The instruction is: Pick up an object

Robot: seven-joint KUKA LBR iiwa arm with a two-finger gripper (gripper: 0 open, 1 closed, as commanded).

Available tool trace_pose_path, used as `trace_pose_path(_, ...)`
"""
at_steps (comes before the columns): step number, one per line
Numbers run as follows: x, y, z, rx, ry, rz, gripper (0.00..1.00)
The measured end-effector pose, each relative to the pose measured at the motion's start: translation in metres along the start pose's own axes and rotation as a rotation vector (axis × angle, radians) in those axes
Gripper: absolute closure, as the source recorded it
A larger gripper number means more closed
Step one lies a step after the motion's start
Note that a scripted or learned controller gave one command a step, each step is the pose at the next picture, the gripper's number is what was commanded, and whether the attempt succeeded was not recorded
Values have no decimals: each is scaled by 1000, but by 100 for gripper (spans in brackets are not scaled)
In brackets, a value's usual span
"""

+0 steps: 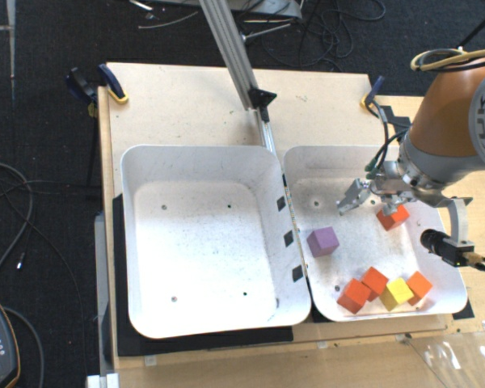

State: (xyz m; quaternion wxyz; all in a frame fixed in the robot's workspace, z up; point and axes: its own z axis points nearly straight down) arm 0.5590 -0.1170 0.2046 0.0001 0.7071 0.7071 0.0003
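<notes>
My gripper (369,202) hangs over the back half of the right bin (323,156), its fingers spread open with nothing between them. A small orange block (394,217) lies just right of and below the right finger, partly tucked under the wrist. A purple cube (322,240) sits on the bin floor, in front of the gripper and to its left. Along the front edge lie an orange block (356,296), a second orange block (375,280), a yellow block (397,293) and a third orange block (419,284), packed close together.
The left bin (128,176) stands beside the right one, sharing a raised middle wall (289,217). A slanted metal pole (234,47) runs down to the back of that wall. A black fitting on the arm (444,247) overhangs the right bin's right rim.
</notes>
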Motion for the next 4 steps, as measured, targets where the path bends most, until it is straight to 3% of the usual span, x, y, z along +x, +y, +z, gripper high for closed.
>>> trace_pose_path(1, 11, -6, 83, -15, -2, -1, 0)
trace_pose_path(2, 50, -69, 5, -4, 1, -5, 0)
trace_pose_path(3, -10, -25, -38, -7, -5, 3, 0)
trace_pose_path(4, -7, -27, -35, 0, -2, -1, 0)
